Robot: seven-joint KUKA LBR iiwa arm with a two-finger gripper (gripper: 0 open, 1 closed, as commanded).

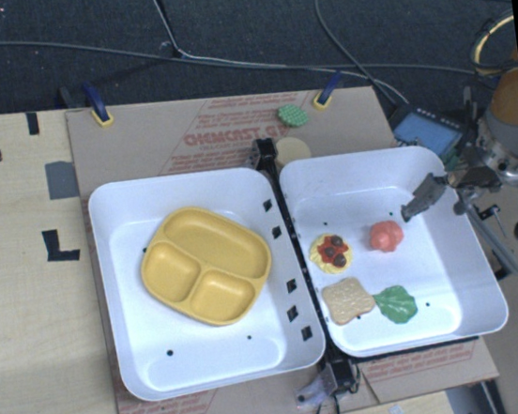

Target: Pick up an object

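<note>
The right bin (425,170) holds a red tomato-like piece (386,236), a yellow round piece with red spots (330,252), a tan cracker (347,300) and a green leaf piece (397,304). My gripper (444,200) hangs over the right bin's far right corner, up and to the right of the red piece. Its two dark fingers (419,201) stand apart with nothing between them, so it is open. The arm's orange band (507,100) shows at the right edge.
A yellow divided plate (206,265) lies in the left bin (137,359). Behind the bins, a small green piece (292,114) and a tan disc (294,147) rest on the cardboard. Cables run across the dark floor at the back.
</note>
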